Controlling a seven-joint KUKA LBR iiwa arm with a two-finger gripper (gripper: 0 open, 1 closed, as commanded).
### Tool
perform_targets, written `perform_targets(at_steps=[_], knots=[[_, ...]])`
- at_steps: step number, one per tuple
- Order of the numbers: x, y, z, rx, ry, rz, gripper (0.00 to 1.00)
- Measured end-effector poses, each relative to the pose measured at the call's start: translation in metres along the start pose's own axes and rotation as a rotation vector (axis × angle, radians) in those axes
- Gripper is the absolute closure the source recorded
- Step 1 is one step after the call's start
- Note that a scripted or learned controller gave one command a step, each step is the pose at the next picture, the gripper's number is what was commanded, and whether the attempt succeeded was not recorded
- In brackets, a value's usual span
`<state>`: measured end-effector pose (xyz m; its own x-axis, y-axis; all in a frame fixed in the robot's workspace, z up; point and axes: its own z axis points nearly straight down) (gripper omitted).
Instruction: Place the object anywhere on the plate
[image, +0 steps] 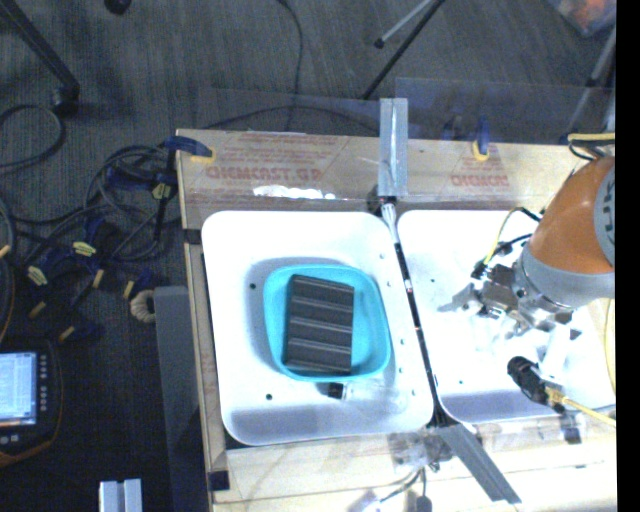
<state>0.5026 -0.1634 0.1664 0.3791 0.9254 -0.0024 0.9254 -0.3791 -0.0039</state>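
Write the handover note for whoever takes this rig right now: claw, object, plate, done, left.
Claw: over the right white bin, at the end of the grey arm with the orange band; whether it is open or shut cannot be told.
Object: the dark grey ribbed rectangular block lies flat on the light blue plastic plate in the left white bin.
Done: the block sits on the plate, apart from the claw.
Left: nothing apparent; a small dark item lies by the plate's near edge.
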Motion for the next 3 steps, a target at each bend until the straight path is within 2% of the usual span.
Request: perform_targets(at_steps=[1, 2, 3], knots=[[-0.052, 0.000, 0.018, 0.001, 0.000, 0.009, 0.00], [-0.053, 0.002, -0.103, -0.005, -0.001, -0.094, 0.00], [0.041, -0.036, -0.193, -0.006, 0.001, 0.016, 0.00]])
